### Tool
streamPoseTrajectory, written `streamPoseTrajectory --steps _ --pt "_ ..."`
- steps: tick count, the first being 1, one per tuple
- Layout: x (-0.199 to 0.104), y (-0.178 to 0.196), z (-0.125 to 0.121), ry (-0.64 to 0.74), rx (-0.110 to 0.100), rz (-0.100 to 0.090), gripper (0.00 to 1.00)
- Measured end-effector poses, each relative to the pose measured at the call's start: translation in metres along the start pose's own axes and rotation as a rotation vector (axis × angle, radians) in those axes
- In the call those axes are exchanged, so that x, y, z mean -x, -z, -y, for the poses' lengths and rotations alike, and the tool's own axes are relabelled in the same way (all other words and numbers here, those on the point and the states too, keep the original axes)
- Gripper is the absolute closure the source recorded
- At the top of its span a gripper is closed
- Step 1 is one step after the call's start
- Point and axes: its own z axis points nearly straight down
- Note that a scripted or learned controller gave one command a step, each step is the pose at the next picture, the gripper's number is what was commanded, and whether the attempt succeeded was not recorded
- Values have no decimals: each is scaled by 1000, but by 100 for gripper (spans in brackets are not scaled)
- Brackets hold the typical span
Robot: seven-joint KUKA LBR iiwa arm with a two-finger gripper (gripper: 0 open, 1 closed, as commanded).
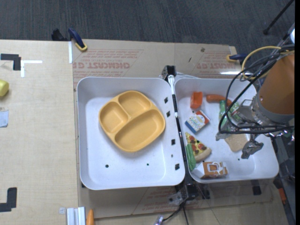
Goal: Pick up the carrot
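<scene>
The tool (247,144) hangs low over the right side of the right white bin (267,170). It is dark and mixed up with black cables, so I cannot tell how it stands. The grey arm with the big orange band (281,86) comes in above it from the right.

Just under the tool lies a flat tan piece (236,141). A green thing (224,114) sits next to it, partly hidden by the cables.

The long orange carrot (216,98) lies near the top of the same bin, well apart from the tool. Beside it on the left is a small orange block (197,100). Below that is a little blue and white carton (197,122).

Lower down is a toy pizza slice (198,146), touching a long green stick (191,156) by the bin's left wall. Near the bottom is a small brown and white box (214,169).

The left white bin (89,168) holds a yellow plate with three parts (132,121).

Both bins sit on brown cardboard (122,60) on the pale wooden worktop (37,149). A small yellow thing (3,88) lies at the far left edge.
</scene>
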Motion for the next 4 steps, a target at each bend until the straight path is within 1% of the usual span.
streamPoseTrajectory --steps 1,2,3,4 --pt "17 -81 -31 -105 -12 2 0" --pt "13 -69 -23 -112 -29 2 100" --pt "117 14 31 -552 0 0 100" --pt "184 14 -12 -863 0 -1 100"
